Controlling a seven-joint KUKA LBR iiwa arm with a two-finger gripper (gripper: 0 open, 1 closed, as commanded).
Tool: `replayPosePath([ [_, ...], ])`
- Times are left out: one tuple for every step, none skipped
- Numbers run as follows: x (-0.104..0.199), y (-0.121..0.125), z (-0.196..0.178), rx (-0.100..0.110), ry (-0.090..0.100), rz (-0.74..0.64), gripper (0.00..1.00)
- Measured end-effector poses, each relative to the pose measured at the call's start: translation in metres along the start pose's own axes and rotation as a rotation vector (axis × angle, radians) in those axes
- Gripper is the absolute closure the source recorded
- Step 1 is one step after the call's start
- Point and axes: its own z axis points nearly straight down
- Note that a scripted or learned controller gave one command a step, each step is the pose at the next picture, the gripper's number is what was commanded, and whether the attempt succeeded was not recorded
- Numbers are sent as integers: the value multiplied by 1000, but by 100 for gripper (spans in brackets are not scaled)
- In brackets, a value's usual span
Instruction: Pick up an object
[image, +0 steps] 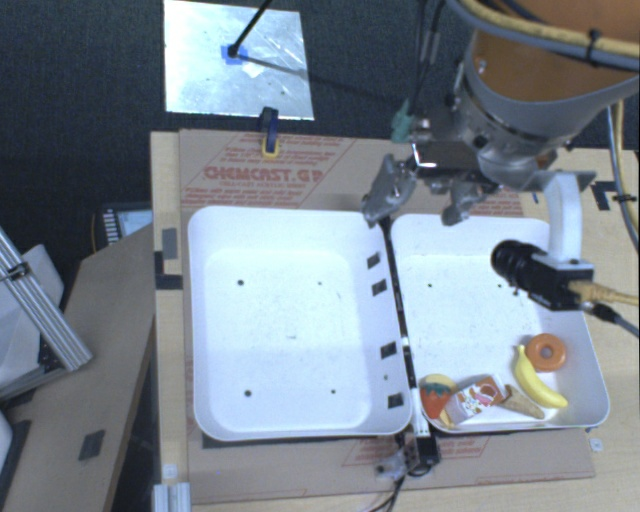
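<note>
My gripper (420, 207) hangs above the back edge of the bins, near the divide between them, with its two grey fingers spread apart and nothing between them. The right bin (460, 300) holds several small objects along its front edge: a yellow banana (535, 378), an orange ring-shaped doughnut (546, 351), an orange-red round fruit (436, 396), a small white and red packet (472, 397) and a tan cone-shaped piece (520, 403). All of them lie well in front of the gripper.
The left bin (285, 320) sits beside the right one on a cardboard sheet (262, 172). A black cylindrical camera unit (535, 270) on a white bracket overhangs the right bin's right side. A metal plate (238, 60) lies at the back.
</note>
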Motion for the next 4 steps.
replayPosePath([
  [70, 0, -14, -3, 3, -1, 0],
  [41, 0, 66, 6, -3, 10, 0],
  [95, 19, -28, -11, 5, 0, 0],
  [93, 19, -34, -4, 2, 3, 100],
])
